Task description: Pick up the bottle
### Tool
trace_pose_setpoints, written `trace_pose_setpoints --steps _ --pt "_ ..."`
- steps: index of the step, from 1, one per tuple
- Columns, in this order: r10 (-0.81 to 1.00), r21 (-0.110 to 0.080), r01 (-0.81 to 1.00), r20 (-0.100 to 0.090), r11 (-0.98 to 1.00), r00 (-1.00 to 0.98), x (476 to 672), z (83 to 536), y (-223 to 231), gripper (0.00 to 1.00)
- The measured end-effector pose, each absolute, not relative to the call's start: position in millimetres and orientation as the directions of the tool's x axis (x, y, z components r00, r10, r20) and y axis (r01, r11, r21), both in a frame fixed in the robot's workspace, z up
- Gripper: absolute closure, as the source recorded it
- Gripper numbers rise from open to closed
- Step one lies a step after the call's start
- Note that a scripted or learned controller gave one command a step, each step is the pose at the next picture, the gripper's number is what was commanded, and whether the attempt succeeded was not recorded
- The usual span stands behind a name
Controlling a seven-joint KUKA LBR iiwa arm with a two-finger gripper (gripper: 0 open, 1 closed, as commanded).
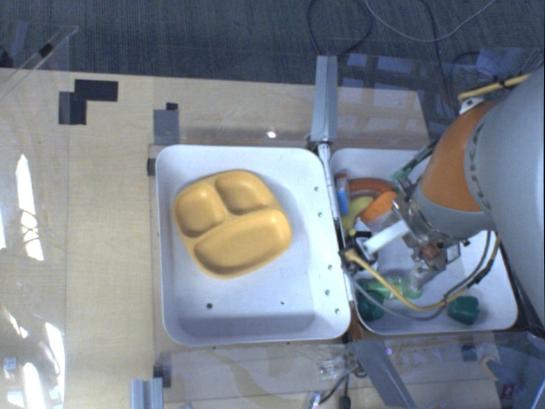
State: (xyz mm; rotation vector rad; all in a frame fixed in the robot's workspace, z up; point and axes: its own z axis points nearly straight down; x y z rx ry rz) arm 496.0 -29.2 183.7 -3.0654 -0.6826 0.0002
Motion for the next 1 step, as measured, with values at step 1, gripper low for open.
trace_pose_setpoints --steps 1 --pt "0.326 -0.001 0.326 0.002 -0.945 0.945 499.7 184.5 104.5 0.0"
